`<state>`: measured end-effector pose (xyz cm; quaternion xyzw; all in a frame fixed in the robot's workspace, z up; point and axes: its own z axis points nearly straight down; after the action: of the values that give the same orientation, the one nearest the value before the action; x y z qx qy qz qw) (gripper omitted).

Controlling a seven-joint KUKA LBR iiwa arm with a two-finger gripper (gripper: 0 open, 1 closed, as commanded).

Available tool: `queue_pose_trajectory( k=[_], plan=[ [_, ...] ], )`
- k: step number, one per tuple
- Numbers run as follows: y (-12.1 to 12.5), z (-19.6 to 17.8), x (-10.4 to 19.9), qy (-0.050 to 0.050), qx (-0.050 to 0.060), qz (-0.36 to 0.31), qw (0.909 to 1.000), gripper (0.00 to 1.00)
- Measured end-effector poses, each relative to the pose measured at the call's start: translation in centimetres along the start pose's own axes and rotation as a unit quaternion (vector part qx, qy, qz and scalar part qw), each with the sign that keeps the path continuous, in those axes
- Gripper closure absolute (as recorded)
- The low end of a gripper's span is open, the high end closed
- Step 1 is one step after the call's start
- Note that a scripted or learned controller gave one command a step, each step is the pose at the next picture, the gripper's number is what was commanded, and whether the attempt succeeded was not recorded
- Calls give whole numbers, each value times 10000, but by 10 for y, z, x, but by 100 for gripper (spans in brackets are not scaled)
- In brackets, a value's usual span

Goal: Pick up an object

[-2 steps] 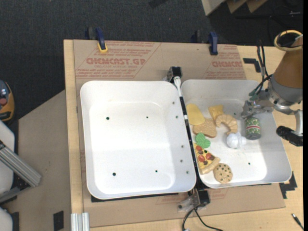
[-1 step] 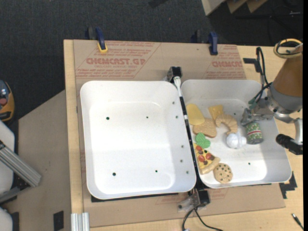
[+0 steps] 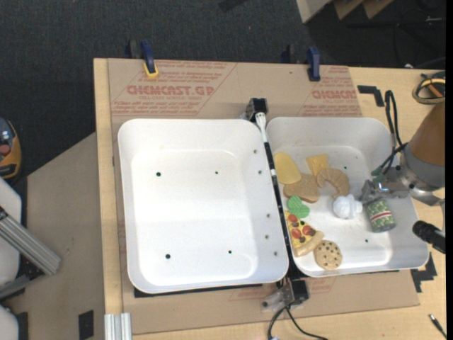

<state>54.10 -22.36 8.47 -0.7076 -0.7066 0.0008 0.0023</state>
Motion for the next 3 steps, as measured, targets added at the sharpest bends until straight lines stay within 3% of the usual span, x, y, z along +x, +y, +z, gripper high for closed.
queue_pose_trajectory(
  k=[1,2,3],
  plan=[
    [14,-83,-1,-33,-71,-14,10000,100],
    [-34,-50,22,4,4,-1,10000,100],
    [-23,-128,2,-36,-65,-3,10000,100]
  ],
)
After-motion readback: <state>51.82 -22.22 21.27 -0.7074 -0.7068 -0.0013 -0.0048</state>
